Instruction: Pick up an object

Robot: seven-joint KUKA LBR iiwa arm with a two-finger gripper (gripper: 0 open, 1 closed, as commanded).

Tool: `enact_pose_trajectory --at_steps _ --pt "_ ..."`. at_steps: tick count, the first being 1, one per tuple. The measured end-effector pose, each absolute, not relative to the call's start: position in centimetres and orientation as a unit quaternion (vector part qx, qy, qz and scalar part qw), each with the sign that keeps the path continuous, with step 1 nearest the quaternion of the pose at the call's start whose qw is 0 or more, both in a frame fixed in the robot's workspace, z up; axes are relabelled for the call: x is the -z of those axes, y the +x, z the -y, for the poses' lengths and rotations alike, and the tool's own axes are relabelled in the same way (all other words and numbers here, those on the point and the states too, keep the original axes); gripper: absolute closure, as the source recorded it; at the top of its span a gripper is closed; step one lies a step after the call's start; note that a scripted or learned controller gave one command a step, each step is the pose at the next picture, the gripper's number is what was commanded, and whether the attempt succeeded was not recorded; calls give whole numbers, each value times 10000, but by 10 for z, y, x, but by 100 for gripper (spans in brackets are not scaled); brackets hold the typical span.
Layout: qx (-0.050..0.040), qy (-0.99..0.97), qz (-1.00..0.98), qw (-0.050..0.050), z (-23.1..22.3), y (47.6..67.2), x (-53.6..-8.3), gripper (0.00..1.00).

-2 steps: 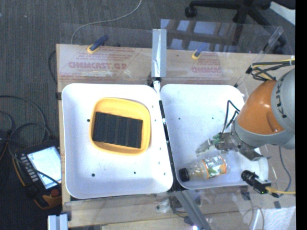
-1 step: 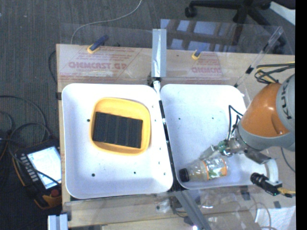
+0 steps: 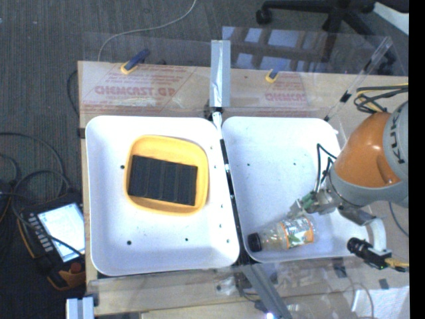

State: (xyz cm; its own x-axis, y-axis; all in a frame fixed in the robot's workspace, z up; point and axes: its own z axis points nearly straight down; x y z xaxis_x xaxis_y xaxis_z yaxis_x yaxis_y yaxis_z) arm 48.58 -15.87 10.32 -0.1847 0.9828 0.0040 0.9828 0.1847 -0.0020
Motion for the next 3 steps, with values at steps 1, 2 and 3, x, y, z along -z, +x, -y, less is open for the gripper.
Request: enact_pose_trajectory --at_steps 1,2,3 --pt "5 -6384 7697 23 159 486 -103 0" --pt "6 -6286 7777 -38 158 487 -92 0" --pt "33 -6280 7782 -55 156 490 -100 100"
